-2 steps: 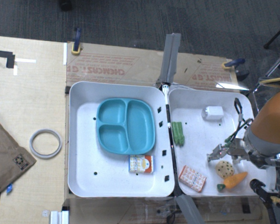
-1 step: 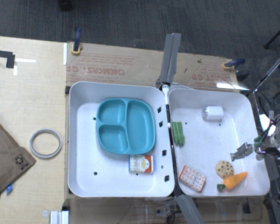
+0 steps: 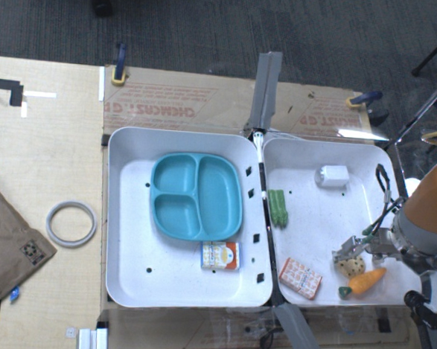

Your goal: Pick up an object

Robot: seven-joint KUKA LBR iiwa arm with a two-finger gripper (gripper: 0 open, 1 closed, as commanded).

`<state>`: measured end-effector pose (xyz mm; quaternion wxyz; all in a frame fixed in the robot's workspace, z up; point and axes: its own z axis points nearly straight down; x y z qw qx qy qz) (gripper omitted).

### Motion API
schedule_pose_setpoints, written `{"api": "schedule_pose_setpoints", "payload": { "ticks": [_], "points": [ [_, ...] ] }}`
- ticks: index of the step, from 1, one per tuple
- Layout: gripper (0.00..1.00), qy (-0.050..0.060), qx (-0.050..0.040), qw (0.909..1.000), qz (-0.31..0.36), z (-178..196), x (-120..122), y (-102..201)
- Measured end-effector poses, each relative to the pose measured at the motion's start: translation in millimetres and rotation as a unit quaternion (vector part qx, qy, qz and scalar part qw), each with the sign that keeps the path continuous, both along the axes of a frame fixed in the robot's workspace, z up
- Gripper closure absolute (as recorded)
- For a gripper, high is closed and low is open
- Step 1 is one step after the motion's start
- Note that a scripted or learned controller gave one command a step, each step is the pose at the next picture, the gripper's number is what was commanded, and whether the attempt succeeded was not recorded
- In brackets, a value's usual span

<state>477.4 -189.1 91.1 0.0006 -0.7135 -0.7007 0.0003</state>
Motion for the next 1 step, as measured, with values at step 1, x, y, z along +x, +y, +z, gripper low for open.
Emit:
{"api": "schedule_pose_setpoints", "payload": {
  "ticks": [1],
  "points": [
    [1.0, -0.003, -0.0013, 1.0, -0.002, 12.0, 2.0, -1.8]
  ]
}}
